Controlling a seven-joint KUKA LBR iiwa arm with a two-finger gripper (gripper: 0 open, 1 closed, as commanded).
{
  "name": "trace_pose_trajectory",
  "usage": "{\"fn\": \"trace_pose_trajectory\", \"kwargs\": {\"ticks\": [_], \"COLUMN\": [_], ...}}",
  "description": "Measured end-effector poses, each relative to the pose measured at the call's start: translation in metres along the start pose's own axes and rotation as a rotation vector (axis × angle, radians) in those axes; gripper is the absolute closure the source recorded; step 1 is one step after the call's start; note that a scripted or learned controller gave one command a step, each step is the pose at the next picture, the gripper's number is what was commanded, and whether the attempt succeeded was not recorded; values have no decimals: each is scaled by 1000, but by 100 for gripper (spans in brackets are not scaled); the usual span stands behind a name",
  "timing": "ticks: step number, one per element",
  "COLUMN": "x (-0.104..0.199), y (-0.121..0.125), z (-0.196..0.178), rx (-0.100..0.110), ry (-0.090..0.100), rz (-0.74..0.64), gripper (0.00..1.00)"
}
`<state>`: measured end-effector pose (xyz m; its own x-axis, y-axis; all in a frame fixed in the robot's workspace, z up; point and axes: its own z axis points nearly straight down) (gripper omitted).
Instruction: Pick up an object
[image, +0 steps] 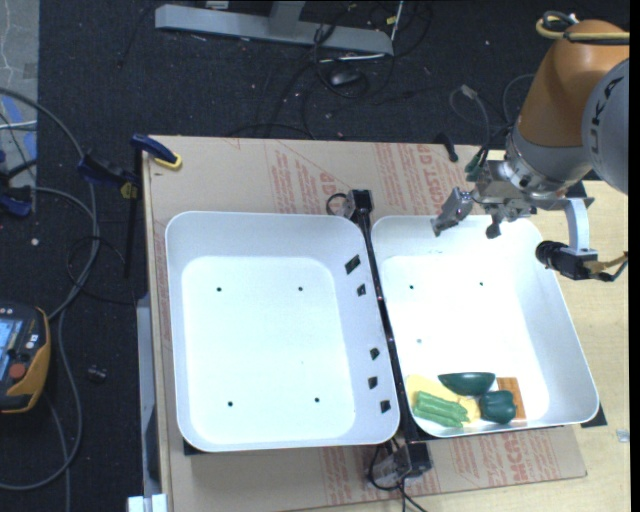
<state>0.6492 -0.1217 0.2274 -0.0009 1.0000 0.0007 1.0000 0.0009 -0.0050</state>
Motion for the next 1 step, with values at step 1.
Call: {"fn": "trace_pose_trajectory", "kwargs": {"ticks": [1], "x": [-2], "y": [-10], "z": [52], "rx": [0], "ry": [0], "rz": [1], "gripper": [0]}}
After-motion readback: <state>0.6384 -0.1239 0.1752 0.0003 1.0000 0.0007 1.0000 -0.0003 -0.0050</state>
